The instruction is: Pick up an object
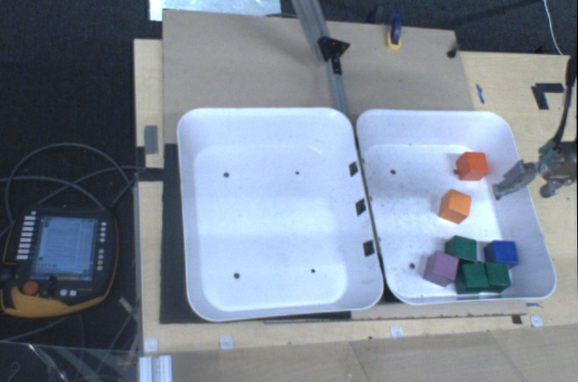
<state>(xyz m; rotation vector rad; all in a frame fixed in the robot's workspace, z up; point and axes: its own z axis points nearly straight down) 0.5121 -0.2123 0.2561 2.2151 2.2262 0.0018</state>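
At the right edge of the frame, you are looking at the gripper [531, 183], and it is showing as a small grey metal assembly. One flat, pale grey finger [510, 181] is tapering toward the left. Behind it a darker, blocky grey body is showing, with a thin dark cable [567, 105] rising above it.

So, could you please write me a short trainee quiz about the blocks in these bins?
1. True or false: every block lies in the right bin.
2. Which block lies nearest the pincer? A purple, B red-orange, C blue.
3. Fill in: the blue block touches a ____ block.

Key: 1 true. 2 B, the red-orange block. 3 green, the green block beside it.
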